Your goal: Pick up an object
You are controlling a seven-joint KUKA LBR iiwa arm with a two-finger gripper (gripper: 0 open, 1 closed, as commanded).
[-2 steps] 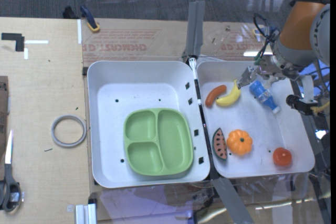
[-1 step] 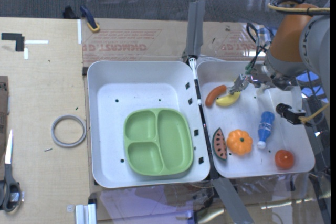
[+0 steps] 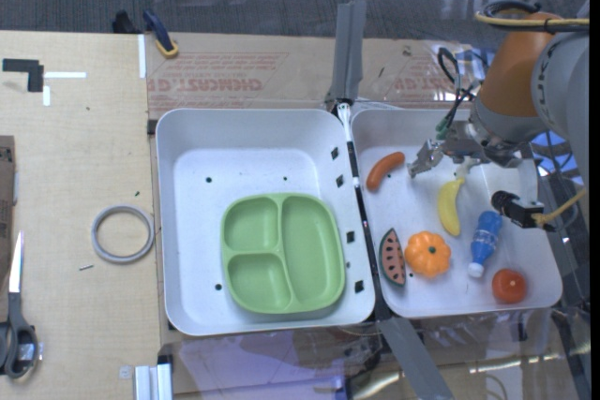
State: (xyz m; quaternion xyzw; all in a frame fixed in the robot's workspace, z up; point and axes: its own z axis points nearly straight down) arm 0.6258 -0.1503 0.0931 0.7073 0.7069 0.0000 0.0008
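The right bin (image 3: 534, 244) holds a reddish sausage (image 3: 385, 170), a yellow banana (image 3: 451, 206), an orange pumpkin (image 3: 427, 255), a watermelon slice (image 3: 392, 256), a blue bottle (image 3: 483, 242) and a red tomato (image 3: 509, 286). My gripper (image 3: 440, 160) hangs over the back of this bin, between the sausage and the top end of the banana. Its fingers are spread and open, with nothing between them. The grey arm with its orange band (image 3: 516, 70) comes in from the upper right.
The left bin (image 3: 187, 201) holds a green divided plate (image 3: 281, 253). On the bench to the left lie a tape ring (image 3: 123, 232) and scissors (image 3: 14, 333). A blue and yellow clamp (image 3: 161, 35) sits behind the bins.
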